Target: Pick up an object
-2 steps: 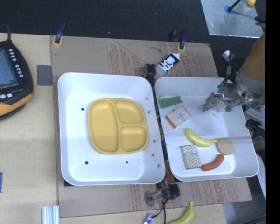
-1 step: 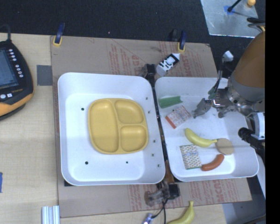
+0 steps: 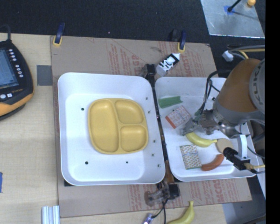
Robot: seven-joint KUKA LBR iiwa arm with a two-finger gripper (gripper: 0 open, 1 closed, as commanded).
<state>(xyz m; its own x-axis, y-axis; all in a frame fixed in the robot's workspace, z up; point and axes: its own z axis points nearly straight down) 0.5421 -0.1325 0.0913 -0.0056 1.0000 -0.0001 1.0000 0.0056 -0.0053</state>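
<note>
- While the gripper is hanging low in the right bin, its fingers are blurring into dark metal, so I cannot tell whether they are parted or clenched.
- Just below it, a yellow banana is lying on the bin floor, apparently free.
- Near the banana, a checkered packet, a reddish sausage, a printed card and a green strip are lying apart.
- Beside this bin, the left bin is holding a yellow divided plate.
- Right of the banana, the arm is being cut off.
</note>
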